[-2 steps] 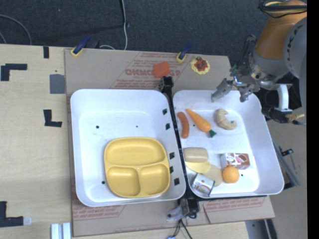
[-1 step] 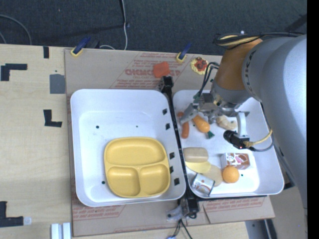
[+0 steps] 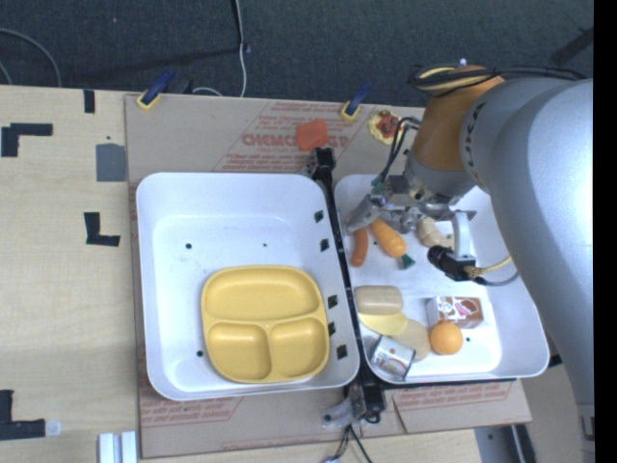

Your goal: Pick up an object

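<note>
1. Camera view: a carrot (image 3: pixel 389 238) lies in the right bin (image 3: pixel 516 340), near its upper left, just under the gripper (image 3: pixel 386 212).
2. Whether the jaws are spread or closed cannot be told.
3. A second, thinner carrot (image 3: pixel 360 246) lies beside the divider.
4. Lower down sit a pale block (image 3: pixel 379 300), an orange (image 3: pixel 444 339) and a small packet (image 3: pixel 458 309).
5. The left bin (image 3: pixel 164 258) holds a yellow divided tray (image 3: pixel 264 320).

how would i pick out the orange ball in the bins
Look in the right bin, at its near edge. The orange ball sits there beside a small packet. It is the one round thing; the carrots farther back are long.
</note>
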Robot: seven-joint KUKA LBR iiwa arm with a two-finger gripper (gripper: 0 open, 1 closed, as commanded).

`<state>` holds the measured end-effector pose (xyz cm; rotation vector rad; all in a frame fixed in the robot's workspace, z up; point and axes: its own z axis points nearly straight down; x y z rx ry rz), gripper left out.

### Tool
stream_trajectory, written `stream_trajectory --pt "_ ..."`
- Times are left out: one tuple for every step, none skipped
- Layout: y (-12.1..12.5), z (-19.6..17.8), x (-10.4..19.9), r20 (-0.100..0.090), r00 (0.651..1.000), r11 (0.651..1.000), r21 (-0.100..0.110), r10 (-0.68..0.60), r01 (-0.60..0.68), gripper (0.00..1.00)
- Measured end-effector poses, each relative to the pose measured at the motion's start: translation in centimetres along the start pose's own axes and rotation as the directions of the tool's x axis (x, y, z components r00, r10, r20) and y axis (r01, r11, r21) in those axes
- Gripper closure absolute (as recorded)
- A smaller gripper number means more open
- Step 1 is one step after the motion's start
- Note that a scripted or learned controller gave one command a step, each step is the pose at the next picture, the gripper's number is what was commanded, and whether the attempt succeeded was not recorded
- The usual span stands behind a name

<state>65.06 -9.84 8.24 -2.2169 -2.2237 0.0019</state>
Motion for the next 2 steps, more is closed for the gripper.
stream_trajectory --pt "0.0 -1.2 0.1 0.000 1.000 1.000 0.000 -0.001 0.001 1.00" --pt "-3.2 -10.8 9.4 -0.004 1.000 1.000 -0.009 -0.008 0.007 1.00"
